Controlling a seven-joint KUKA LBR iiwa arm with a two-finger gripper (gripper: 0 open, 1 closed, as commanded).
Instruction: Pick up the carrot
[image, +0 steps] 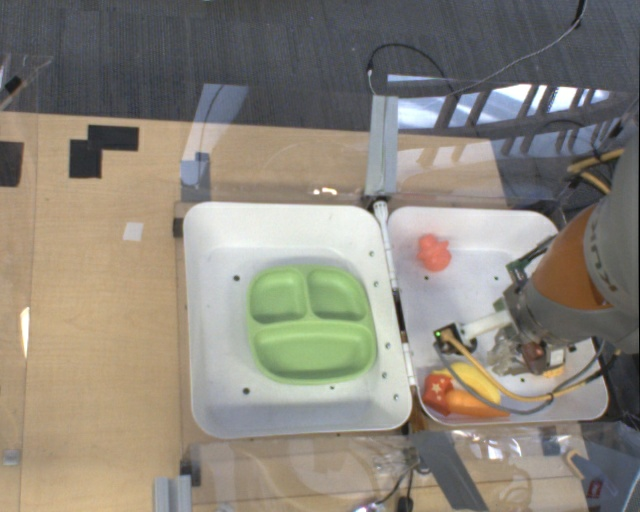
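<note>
The carrot (472, 404) is an orange piece lying in the near left corner of the right bin (480, 232). A yellow banana-like piece (480, 381) lies against its far side and a small red piece (436, 386) touches its left end. My gripper (515, 356) hangs over the bin's near right part, up and to the right of the carrot, just beyond the banana's right end. A yellow cable loops under the wrist and partly hides the floor there.
A pink-red toy fruit (434, 252) lies toward the far left of the right bin. The left bin (215, 330) holds a green divided plate (311, 322). The bins' shared wall (393, 300) runs just left of the carrot.
</note>
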